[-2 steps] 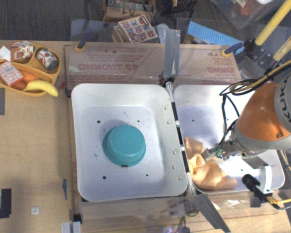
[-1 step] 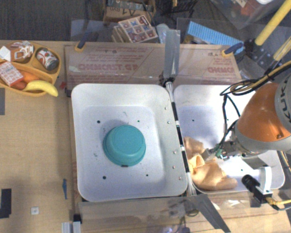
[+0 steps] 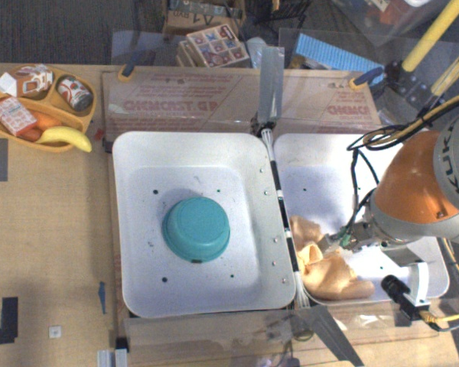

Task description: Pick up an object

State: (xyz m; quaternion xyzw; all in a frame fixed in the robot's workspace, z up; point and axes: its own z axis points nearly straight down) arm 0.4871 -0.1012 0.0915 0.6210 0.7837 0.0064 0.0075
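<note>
A teal upturned bowl [image 3: 197, 228] sits in the middle of the left bin [image 3: 138, 174]. In the right bin [image 3: 314, 174], a tan crumpled cloth-like object [image 3: 329, 272] lies at the near left corner. My gripper [image 3: 343, 239] hangs low over the right bin, just above and to the right of the tan object. Its fingers are hidden by the wrist and cabling. The orange band of the arm [image 3: 417, 182] covers the bin's right side.
A divider rail [image 3: 279, 205] runs between the two bins. A yellow tray [image 3: 38, 117] with a banana and small packages rests on the bench at the far left. Cardboard panels [image 3: 183, 102] stand behind the bins.
</note>
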